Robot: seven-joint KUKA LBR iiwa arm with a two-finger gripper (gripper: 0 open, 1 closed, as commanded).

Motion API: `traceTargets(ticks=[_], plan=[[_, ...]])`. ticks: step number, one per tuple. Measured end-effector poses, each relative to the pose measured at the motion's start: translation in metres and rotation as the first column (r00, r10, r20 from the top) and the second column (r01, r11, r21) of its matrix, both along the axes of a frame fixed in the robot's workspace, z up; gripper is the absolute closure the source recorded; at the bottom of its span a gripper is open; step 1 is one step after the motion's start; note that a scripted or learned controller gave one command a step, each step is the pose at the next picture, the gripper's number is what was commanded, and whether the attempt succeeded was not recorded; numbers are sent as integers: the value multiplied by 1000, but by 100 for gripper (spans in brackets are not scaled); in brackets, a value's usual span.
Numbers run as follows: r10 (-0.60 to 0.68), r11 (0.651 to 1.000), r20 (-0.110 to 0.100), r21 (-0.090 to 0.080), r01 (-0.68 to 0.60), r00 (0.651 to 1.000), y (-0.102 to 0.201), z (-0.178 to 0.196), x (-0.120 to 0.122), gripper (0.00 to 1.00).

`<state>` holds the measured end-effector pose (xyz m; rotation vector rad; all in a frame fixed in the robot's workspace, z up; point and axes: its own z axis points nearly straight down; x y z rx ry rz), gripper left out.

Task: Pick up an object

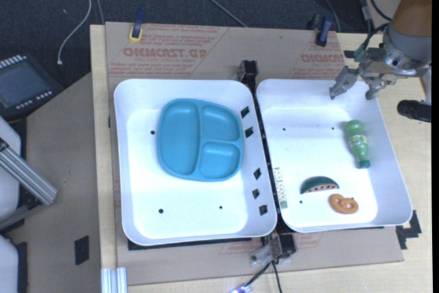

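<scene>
Grey arm, gripper (358,86) seemingly spread wide (nothing between fingers) above right bin (302,96).

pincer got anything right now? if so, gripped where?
Nothing held. The pincer hangs open over the right bin's far edge, with bare space between its fingers. The green bottle lies in the bin, apart from it.

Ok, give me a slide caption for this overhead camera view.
Open gripper above the right bin holding a green bottle, watermelon slice and pretzel; blue plate left.
</scene>
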<state>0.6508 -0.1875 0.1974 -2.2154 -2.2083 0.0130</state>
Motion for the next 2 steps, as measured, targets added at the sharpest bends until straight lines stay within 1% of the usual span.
traceTargets(ticks=[1,2], plan=[[4,1000,15,-3,-4,1000,1,10,3,0],[4,1000,9,-2,-4,1000,6,-51,-2,0]])
